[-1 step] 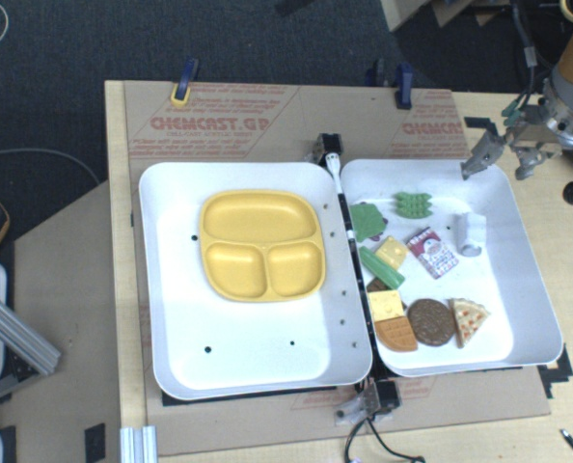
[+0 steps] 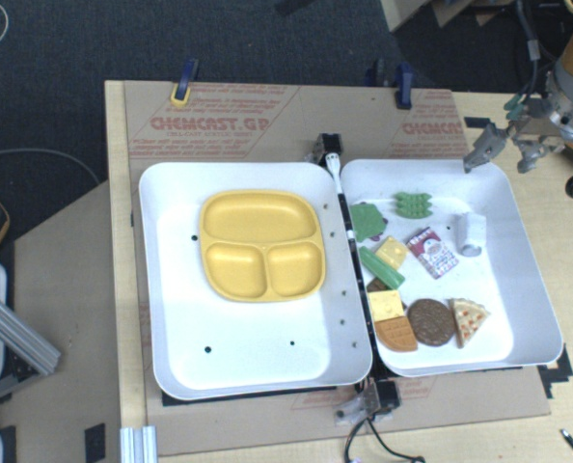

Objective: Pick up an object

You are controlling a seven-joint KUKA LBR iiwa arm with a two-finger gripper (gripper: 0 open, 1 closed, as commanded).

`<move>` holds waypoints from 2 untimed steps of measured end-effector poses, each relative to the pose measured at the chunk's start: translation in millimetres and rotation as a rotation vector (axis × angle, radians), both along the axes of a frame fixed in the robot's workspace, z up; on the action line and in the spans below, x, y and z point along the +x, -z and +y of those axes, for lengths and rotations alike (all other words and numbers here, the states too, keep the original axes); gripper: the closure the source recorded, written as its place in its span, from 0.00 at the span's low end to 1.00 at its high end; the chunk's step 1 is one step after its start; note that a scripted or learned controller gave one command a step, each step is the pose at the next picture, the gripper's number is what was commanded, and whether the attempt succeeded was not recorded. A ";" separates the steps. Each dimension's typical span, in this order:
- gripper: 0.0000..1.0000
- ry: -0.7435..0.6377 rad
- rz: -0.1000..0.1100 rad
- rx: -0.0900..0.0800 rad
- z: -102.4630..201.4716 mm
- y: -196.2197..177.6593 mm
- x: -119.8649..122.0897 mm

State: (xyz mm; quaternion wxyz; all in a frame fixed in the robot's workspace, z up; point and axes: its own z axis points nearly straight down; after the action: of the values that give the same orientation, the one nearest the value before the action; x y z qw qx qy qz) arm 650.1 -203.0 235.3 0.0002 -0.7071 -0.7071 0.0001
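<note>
The right bin point(image 2: 518, 258) holds several toy foods: a green leaf point(image 2: 368, 222), a green bumpy piece point(image 2: 413, 204), a red packet point(image 2: 432, 252), a pale grey cylinder point(image 2: 468, 232), a yellow wedge point(image 2: 392, 252), a green stick point(image 2: 381, 267), a yellow block point(image 2: 385, 306), an orange cracker point(image 2: 396, 333), a brown cookie point(image 2: 431, 322) and a pizza slice point(image 2: 469, 319). My gripper point(image 2: 504, 157) hangs over the bin's far right corner, open, with nothing between its fingers. It is well above and behind the objects.
The left bin point(image 2: 171, 307) carries a yellow three-compartment tray point(image 2: 262, 244). A black divider clip point(image 2: 330, 148) sits between the bins at the back. Clamps point(image 2: 181, 85) hold the cardboard base at the far edge.
</note>
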 end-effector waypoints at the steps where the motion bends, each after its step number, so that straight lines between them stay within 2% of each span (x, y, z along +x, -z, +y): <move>1: 0.00 -0.001 0.005 0.001 5.0 44.7 -5.3; 2: 0.00 -0.001 0.007 0.002 4.3 108.5 -4.6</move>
State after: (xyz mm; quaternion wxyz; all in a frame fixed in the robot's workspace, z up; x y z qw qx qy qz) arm 645.4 -198.7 126.8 0.0031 -0.7069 -0.7073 0.0019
